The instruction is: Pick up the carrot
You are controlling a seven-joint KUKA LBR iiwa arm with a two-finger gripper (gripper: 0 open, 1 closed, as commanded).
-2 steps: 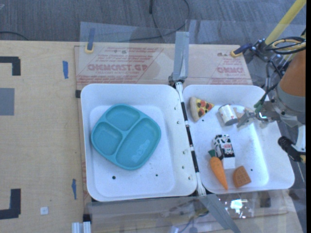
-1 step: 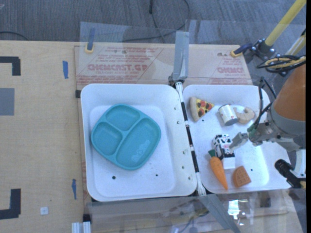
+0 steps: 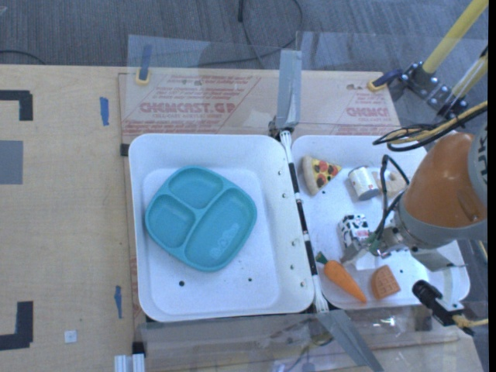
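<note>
1. Hovering over the right bin [image 3: 457, 281], fingers [image 3: 372, 248] too blurred to call open or closed.
2. Lying just below and left of the fingers: the carrot [image 3: 345, 280], beside a waffle-like orange block [image 3: 385, 282].
3. Risking, likely, a nudge into the bin wall or a grab of the black-and-white toy [image 3: 355, 229].
4. Sitting on a pale wooden counter [image 3: 62, 231], grey floor beyond.

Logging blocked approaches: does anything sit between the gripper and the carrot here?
Nothing visible does. The gripper is just up and right of the carrot, with bare bin floor between. The waffle lies right of the carrot, off that line.
</note>
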